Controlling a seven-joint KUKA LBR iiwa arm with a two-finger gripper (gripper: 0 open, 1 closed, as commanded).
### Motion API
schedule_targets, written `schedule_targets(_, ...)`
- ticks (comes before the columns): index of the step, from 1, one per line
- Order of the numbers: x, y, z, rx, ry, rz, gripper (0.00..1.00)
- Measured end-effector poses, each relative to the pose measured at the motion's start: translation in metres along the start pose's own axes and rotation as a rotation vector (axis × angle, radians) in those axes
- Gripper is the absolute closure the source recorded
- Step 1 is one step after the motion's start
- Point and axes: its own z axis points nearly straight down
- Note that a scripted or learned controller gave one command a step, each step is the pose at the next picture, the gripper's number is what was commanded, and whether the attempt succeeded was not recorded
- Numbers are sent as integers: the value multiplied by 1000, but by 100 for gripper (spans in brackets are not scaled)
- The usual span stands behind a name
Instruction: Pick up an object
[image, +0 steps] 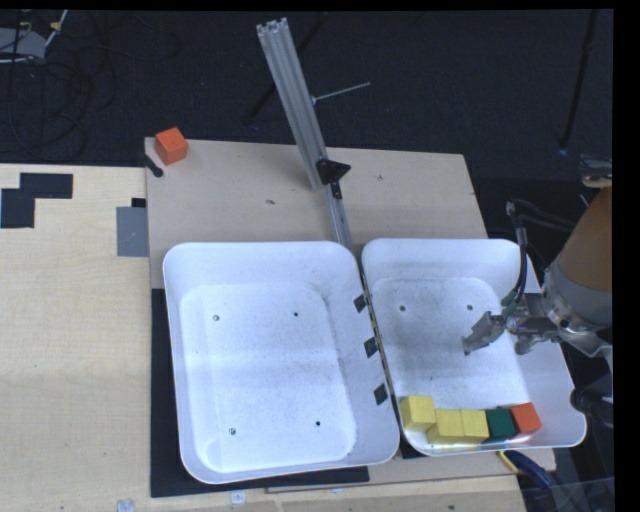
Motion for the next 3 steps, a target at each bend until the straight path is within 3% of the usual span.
schedule_targets(1,16,53,-59,-7,-1,-13,0)
schedule_targets(2,41,107,-156,-10,-2,-12,0)
schedule_targets(3,50,155,-64,7,1,-13,0)
